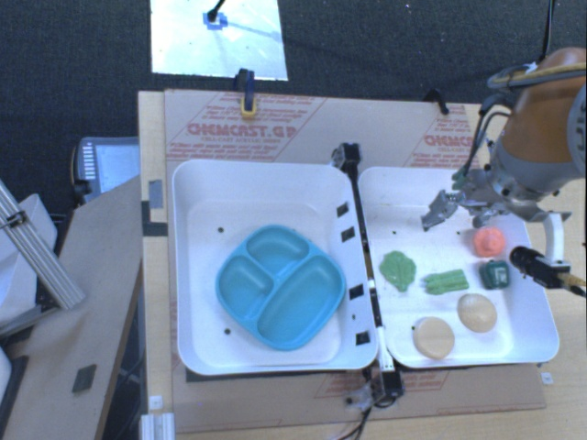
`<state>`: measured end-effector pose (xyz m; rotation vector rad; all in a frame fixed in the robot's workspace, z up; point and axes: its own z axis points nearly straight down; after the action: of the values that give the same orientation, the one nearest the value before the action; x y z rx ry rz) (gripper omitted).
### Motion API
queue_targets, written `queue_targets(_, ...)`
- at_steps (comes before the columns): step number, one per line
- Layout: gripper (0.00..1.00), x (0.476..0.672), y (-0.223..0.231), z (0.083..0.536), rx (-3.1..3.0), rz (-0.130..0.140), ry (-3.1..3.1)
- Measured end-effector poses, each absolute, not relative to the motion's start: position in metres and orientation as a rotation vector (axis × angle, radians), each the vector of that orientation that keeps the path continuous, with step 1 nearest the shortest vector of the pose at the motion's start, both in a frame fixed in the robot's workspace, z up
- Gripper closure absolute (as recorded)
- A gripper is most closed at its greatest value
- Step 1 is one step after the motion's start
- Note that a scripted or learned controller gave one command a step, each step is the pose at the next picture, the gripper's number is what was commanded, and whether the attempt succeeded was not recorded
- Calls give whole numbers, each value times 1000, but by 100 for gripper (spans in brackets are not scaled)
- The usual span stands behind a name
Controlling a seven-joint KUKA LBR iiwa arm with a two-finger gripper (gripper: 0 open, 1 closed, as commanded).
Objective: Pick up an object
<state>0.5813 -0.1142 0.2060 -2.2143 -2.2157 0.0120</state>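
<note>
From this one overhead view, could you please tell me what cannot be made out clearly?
- Gripper: too small and blurred in the camera view to tell open from shut.
- Arm: cut off by the right edge.
- Dark green object: too small to identify; a black part of the arm hides its right side.
- Pink object: blurred, and its shape is unclear.
- Right bin: the arm hides its far right corner.

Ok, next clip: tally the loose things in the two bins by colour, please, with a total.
Blue: 1, the divided plate in the left bin.
Green: 2, a leafy piece and a flat strip.
Dark teal: 1, a small block.
Pink-orange: 1, a round piece.
Cream: 2, rounded pieces and.
Total: 7, six of them in the right bin.
</note>
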Motion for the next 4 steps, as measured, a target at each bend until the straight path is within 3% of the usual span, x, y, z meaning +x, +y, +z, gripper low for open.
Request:
queue_targets(1,0,584,-114,213,-2219,-1,-2226)
queue_targets(3,0,575,-102,107,-2220,0,-2222)
queue_targets(4,0,577,-101,85,-2222,-4,-2222)
